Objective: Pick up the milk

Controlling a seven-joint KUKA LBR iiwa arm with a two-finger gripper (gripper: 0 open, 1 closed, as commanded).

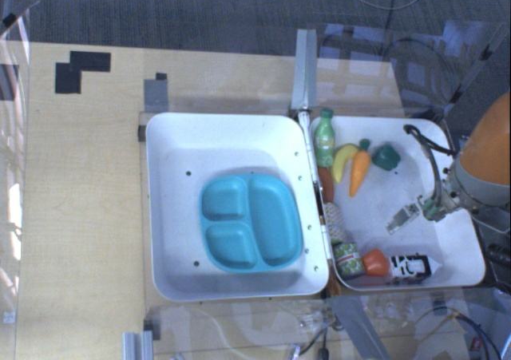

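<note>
White plastic bins sit side by side on your pale wooden bench [80, 191]. You see the left bin [172, 215] carrying a blue divided tray [251, 221], three compartments, lying near its middle. The right bin [463, 259] holds the toy groceries.

Look to the near edge of that right bin: the milk [412, 267], a small black-and-white carton, lies on its side against the front wall. Just to its left you find a red tomato-like piece [375, 263], and beside that a green-labelled can [348, 259] in the front left corner. Along the left wall a green bottle [324, 139] stands at the far end, with a brownish item below it, partly hidden by the rim. A yellow banana [343, 160] and an orange carrot [358, 172] lie touching each other near the far side, and a dark green pepper-like piece [386, 157] sits just right of the carrot's top.

Your gripper [403, 219] hangs over the bare middle of the right bin, tilted toward the left, above and apart from the milk. Nothing is between its fingers; whether they are spread or closed you cannot tell from this slant. The grey arm with its orange band [489, 151] enters at the right.
</note>
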